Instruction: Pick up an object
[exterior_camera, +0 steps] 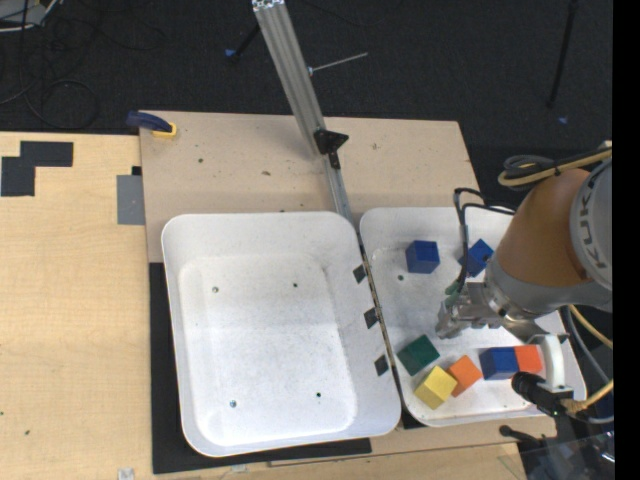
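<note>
From the overhead camera view, two shallow white bins sit side by side on the worktop (pixel 240 163), in the lower half of the frame. The left bin (pixel 262 336) is the larger in the picture and shows a bare, speckled white floor. The right bin (pixel 395 230) holds all the loose blocks.

Near the upper middle of the right bin lies a blue cube (pixel 423 256). A second blue block (pixel 478 257) lies to its right, just beside the arm's orange band (pixel 535 238). Toward the lower part of that bin sit a green block (pixel 418 353), a yellow block (pixel 435 386) below it, and an orange block (pixel 465 373) touching the yellow one on its right. Further right, near the bin's lower right corner, lies a blue block (pixel 498 363) with an orange-red block (pixel 528 359) against its right side.

The arm enters from the right edge of the frame and bends down over the right bin. Its end effector (pixel 457 318) hangs above the bin floor in the middle of that bin, between the upper blue blocks and the lower cluster. Whether its fingers are apart or together cannot be told from this angle, and no block is seen between them.

A slanted aluminium rail (pixel 295 68) runs from the top centre of the frame down to the gap between the bins.
</note>
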Motion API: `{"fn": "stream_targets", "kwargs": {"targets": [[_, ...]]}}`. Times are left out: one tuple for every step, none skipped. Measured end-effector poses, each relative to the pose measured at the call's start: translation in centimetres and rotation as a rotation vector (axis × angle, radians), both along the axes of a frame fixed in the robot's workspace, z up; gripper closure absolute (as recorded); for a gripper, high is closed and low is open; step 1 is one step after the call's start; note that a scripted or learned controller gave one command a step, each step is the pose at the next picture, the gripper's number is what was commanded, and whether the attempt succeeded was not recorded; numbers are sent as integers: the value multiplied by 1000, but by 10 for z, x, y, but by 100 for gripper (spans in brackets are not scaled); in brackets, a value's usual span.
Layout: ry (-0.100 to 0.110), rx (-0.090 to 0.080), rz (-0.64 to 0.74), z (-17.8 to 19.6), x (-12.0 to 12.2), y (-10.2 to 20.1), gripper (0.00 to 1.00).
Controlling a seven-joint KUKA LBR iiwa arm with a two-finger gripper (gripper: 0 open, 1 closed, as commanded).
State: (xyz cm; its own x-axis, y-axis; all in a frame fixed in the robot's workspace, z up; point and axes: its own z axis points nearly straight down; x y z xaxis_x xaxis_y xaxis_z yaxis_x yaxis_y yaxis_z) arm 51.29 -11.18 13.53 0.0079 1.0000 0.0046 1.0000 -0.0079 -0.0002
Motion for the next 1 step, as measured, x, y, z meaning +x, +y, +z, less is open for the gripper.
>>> {"fn": "stream_targets", "kwargs": {"targets": [[-2,-5,4,49,4,-11,100]]}}
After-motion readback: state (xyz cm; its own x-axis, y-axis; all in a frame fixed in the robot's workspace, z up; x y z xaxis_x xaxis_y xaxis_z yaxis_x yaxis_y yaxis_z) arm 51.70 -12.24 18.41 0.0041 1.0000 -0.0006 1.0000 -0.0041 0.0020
